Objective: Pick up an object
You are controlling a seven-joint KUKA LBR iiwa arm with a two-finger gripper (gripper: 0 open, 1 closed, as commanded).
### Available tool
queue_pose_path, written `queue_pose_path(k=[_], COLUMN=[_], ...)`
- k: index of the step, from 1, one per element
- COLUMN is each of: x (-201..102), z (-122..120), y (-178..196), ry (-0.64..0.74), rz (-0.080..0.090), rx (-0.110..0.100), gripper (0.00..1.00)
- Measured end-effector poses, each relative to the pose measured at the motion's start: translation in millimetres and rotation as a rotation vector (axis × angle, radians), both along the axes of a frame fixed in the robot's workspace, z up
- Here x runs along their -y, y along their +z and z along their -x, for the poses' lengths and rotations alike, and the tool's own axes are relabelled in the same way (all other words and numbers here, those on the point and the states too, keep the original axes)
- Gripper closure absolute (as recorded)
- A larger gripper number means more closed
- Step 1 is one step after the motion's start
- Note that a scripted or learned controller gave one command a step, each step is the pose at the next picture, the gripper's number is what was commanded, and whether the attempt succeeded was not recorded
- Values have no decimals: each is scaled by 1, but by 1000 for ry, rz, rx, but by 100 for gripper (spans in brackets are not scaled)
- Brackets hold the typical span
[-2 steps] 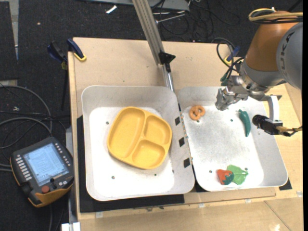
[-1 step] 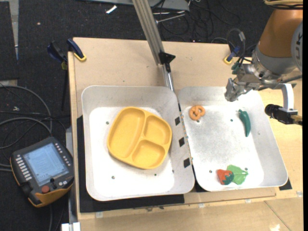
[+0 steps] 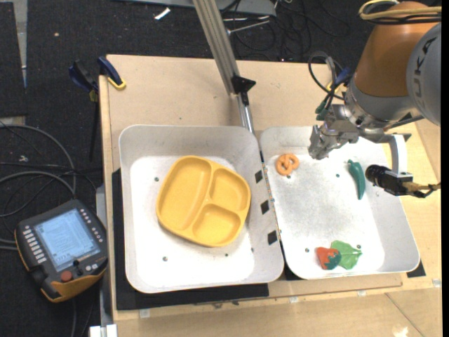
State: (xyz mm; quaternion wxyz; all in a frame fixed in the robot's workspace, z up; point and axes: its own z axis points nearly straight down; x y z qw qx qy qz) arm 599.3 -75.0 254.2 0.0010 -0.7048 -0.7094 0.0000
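The gripper hangs over the right bin's far edge; whether it is open, I cannot tell. A pretzel lies just beside it, a green pepper near the right edge, a strawberry at the near edge. A yellow plate fills the left bin.

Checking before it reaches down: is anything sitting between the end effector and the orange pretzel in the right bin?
Nothing visible. The end effector hangs just right of the pretzel, with bare bin floor between them. The green pepper lies farther right.
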Motion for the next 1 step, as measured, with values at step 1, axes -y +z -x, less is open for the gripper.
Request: queue_pose_path(k=[1], x=[-53], z=[14], y=[-14], ry=[1], rz=[0], rx=[-2], gripper=[100])
